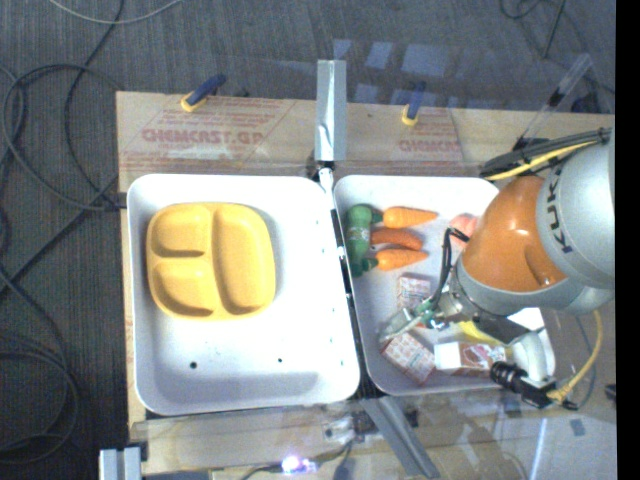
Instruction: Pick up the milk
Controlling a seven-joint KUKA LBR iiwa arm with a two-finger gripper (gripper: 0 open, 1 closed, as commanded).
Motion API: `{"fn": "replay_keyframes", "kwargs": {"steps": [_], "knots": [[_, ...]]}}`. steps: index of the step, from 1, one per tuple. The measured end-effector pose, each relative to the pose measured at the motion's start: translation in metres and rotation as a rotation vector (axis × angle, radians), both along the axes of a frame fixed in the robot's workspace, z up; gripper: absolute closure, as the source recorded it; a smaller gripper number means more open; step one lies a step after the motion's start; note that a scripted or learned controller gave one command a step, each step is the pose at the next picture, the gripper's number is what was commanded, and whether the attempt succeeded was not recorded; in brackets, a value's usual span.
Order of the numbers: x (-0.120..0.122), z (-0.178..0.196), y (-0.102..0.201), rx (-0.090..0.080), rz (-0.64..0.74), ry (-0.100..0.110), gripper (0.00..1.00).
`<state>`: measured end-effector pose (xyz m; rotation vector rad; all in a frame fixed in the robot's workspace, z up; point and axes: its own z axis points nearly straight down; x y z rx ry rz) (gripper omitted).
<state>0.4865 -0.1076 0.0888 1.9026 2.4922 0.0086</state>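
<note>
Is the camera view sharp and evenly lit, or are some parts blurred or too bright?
Camera view: soft even light, faint shadows; the yellow tray and carrots are fairly sharp; small packets beneath the arm look blurry; white bins appear bright, without strong glare.

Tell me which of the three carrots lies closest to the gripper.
The bottom carrot in the right bin, lowest of the stacked three; the gripper hangs just below it, while the other two lie farther up.

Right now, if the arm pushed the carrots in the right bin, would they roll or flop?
The carrots look like one moulded toy, three joined at a green top, so probably stiff and light. Lying flat side by side, they would likely slide rather than roll. Their tapered, smooth shape may slip from a pinch.
</note>
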Motion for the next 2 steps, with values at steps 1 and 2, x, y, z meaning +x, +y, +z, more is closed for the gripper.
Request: {"fn": "replay_keyframes", "kwargs": {"steps": [1,2], "knots": [[0.032,0.23,0.002,-0.004,-0.389,0.009,0.0],[0.065,0.196,0.007,-0.004,-0.055,0.011,0.0]]}}
